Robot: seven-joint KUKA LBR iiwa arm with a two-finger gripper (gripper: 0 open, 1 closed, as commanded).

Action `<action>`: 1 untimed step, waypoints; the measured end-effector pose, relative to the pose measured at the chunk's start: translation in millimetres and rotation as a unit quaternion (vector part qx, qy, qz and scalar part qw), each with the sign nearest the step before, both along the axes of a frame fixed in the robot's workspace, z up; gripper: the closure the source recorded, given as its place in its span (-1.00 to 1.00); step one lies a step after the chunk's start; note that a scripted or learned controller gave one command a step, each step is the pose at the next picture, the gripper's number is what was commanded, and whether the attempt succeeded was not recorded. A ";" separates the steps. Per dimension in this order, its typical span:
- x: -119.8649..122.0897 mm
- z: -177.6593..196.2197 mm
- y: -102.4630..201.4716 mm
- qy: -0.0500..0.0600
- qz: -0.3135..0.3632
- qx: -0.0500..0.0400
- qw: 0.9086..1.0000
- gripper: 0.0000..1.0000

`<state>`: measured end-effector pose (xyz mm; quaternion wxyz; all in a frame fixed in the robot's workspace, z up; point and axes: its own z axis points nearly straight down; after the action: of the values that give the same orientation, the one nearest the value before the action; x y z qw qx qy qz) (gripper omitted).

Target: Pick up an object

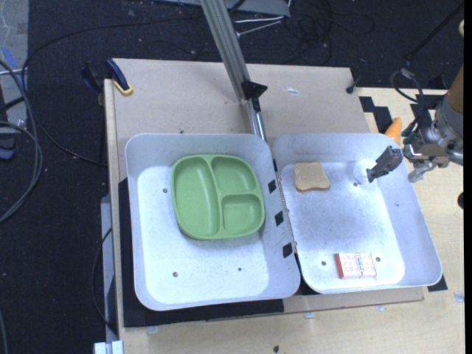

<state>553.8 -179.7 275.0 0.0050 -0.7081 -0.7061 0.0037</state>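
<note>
Gripper (385, 162): above right bin's (413, 220) far edge; grip state unclear
Right bin: toast slice (311, 176); small red-and-white box (356, 265)
Left bin (147, 264): green divided plate (218, 196)

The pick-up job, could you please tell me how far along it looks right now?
Nothing looks picked up yet. The slice of bread and the small red-and-white box both lie on the floor of the right bin, and the green divided plate sits in the left bin. In hand: the gripper sits over the right bin's upper right area, nothing visibly between its jaws. Left: reaching an object, grasping and lifting it.
</note>
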 end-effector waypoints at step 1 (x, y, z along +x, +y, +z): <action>2.1 6.9 0.7 -0.006 0.002 -0.001 1.000 -1.00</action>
<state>555.9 -179.0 282.0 -0.0003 -0.7069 -0.7073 0.0004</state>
